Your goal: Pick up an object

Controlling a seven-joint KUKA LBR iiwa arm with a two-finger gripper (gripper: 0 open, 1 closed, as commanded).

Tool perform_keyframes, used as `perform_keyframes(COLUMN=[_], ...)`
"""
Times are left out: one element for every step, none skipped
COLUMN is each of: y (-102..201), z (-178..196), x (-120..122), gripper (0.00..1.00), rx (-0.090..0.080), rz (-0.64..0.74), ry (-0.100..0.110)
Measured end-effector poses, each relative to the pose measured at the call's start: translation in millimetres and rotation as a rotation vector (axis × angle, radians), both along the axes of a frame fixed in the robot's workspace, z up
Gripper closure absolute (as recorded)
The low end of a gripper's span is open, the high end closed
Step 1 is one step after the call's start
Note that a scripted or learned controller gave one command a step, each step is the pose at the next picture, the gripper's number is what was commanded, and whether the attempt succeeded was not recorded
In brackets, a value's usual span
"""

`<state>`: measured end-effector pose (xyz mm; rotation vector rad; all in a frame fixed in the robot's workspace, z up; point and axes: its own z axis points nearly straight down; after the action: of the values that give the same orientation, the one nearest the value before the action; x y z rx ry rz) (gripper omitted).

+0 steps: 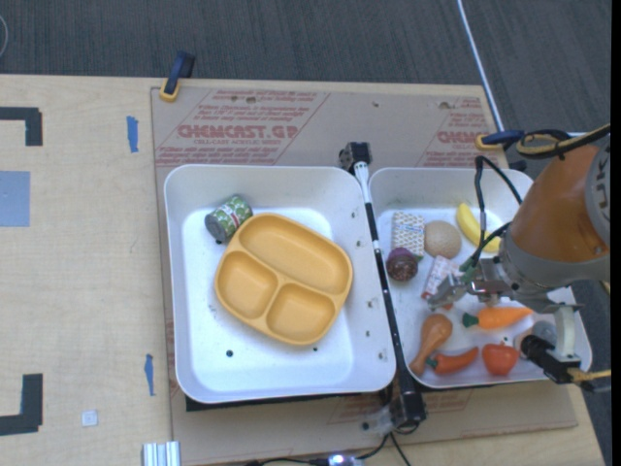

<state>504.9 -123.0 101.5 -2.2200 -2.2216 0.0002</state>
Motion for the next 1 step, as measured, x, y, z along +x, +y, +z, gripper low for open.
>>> perform_keyframes(y=[-0.5], z=[10.3], x=[0.9], gripper=[1.00], rx=[-0.001], rz=[-0.001], ry=[-0.003])
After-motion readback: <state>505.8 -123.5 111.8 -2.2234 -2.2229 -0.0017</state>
